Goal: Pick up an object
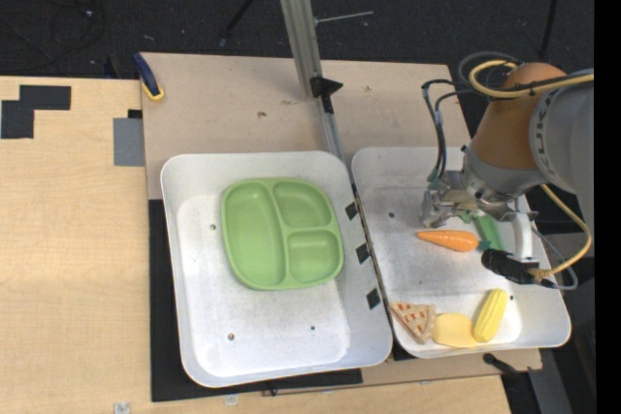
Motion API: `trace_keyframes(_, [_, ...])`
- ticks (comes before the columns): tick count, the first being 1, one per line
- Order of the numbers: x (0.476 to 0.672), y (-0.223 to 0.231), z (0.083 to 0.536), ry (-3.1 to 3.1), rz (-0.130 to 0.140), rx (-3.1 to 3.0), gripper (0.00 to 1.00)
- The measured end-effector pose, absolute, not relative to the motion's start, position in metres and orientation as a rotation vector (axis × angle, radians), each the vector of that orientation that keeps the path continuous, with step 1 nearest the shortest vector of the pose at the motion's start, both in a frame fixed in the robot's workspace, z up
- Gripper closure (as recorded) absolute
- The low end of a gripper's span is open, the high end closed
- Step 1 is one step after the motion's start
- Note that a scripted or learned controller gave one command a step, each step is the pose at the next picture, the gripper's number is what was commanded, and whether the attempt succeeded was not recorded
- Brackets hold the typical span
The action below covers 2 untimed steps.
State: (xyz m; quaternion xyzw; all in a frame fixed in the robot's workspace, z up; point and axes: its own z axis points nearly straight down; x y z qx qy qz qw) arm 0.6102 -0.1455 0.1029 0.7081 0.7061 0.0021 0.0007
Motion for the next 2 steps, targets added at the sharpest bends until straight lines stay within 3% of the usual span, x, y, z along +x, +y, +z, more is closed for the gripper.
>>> trace_keyframes(2, [0.604,-0.148,0.227,2.220,0.003,2.218,1.00])
